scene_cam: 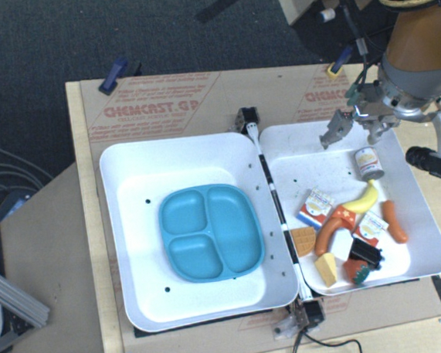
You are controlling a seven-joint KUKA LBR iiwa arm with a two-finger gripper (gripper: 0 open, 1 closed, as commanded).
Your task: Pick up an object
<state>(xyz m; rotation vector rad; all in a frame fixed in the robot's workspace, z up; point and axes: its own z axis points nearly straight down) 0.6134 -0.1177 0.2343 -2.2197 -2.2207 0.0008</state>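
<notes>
White right bin (pixel 310 144) (toy food inside): end effector (pixel 353 129) spread, holding nothing.

Blue divided plate (pixel 210 232); white bins (pixel 131 219); yellow banana (pixel 362 199); perhaps orange carrot (pixel 332 227).

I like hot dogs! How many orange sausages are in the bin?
2: one sausage curves across the middle of the right bin; another sausage lies near its right wall. More may hide underneath.

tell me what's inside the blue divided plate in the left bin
The blue divided plate holds nothing visible: all three compartments show bare blue. It lies flat in the left bin, so whatever bin floor is beneath it is covered and can't be seen.
</notes>
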